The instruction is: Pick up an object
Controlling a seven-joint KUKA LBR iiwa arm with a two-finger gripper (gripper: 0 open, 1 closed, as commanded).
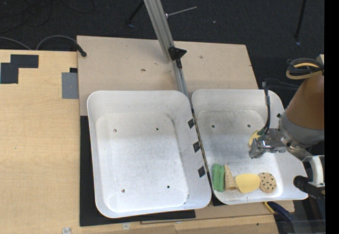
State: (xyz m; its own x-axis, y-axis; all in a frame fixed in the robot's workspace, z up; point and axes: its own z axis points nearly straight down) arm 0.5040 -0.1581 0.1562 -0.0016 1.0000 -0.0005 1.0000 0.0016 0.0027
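Two bins: left bin point(100, 122) and right bin point(233, 101), white moulded plastic, smooth, faintly speckled grey. Bench board point(127, 63): matt pale wood (fibreboard by its look). Slanted post point(159, 21): ribbed bare metal, dull sheen. Gripper point(258, 148): grey metal, satin. Green piece point(218, 177): glossy plastic.

In the right bin point(233, 103), toys point(244, 181) crowd the six o'clock rim; twelve o'clock floor lies open. The divider clips point(196, 146) line nine o'clock.
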